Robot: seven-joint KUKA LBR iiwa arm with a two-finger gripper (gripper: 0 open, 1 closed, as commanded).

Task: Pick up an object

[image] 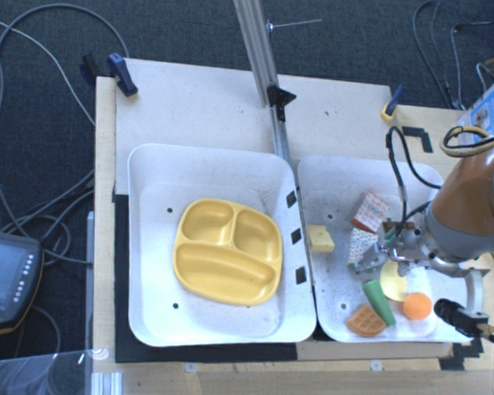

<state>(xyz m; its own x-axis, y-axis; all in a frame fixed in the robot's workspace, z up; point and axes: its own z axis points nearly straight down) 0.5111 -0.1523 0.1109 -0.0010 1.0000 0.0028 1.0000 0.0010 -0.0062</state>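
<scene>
Bench: two shallow white bins side by side; left bin [145, 228] and right bin [331, 319] meet along a slanted middle edge marked with small black tabs.
Left bin: holds a yellow divided plate [227, 251] with three compartments, lying flat near the bin's centre; nothing lies on it.
Right bin: crowded toward its right half; a pale yellow block [320, 238] lies alone near the left wall, well apart from the rest; a red-and-white packet [370, 212] sits toward the far side; a second printed packet [360, 246] lies just below it; a green cylinder-shaped piece [379, 303] lies tilted, touching a pale yellow-green disc [394, 285]; an orange ball [417, 306] rests just right of the green piece; a brown waffle-like toy [366, 322] lies at the near rim.
Arm: grey body with the orange band [472, 194], reaching in from the right over the right bin.
Gripper: the gripper [387, 249] hangs low over the printed packet and the disc; whether its fingers are apart or closed cannot be told, and no object is seen between them.
Surroundings: dark cables [38, 71] loop on the floor at left; a metal pole [255, 34] rises at the far side.
</scene>
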